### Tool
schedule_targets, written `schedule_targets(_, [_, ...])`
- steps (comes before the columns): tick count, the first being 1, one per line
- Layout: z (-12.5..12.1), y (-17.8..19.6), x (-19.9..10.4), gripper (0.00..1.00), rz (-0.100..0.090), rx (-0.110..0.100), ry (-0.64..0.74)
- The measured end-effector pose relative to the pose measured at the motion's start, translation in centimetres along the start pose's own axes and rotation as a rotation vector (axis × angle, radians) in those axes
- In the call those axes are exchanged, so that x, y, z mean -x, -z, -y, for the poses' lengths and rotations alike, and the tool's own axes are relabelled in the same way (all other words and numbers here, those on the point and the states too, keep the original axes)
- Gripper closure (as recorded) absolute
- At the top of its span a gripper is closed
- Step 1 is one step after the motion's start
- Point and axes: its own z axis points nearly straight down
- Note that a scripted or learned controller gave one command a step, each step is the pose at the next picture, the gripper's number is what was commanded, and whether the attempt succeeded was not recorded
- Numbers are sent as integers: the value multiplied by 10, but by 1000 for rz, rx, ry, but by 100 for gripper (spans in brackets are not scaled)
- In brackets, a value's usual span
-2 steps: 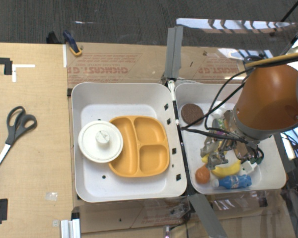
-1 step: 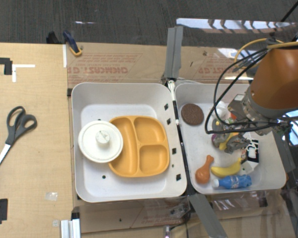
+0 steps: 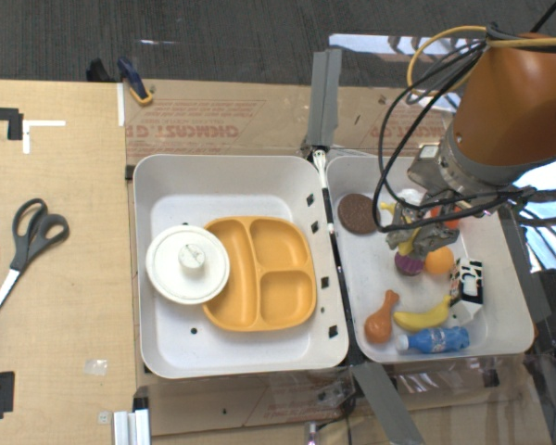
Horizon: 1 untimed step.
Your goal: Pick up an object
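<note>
1. Several candidates for the pick lie loose in the right bin (image 3: 510,341), and none of them looks lifted, so I judge the task barely begun.
2. Nearest the gripper (image 3: 417,235) is a purple ball (image 3: 409,264), just below the tool and possibly touching it; an orange ball (image 3: 439,261) sits just beside the purple ball on its right.
3. Whether the gripper is open or closed I cannot tell, since the wrist and cables crowd over it. Nothing is plainly held by it.
4. Below the purple ball lie a yellow banana (image 3: 424,317), an orange drumstick toy (image 3: 381,318) to the banana's left, and a blue bottle (image 3: 437,340) under the banana.
5. A black-and-white box (image 3: 468,282) stands right of the orange ball; a brown cookie (image 3: 358,212) lies up and left of the purple ball.
6. What remains, by my reading: close on one item, most likely the purple ball, and raise it clear of the bin floor.
7. Further left of the purple ball, the left bin (image 3: 148,341) carries a yellow divided tray (image 3: 283,290) and a white lid (image 3: 187,263); scissors (image 3: 23,244) rest on the bench beyond.
</note>
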Motion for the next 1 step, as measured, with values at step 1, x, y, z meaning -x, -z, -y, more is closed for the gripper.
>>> schedule_targets(1, [8,-52,-33,100,-1,2,144])
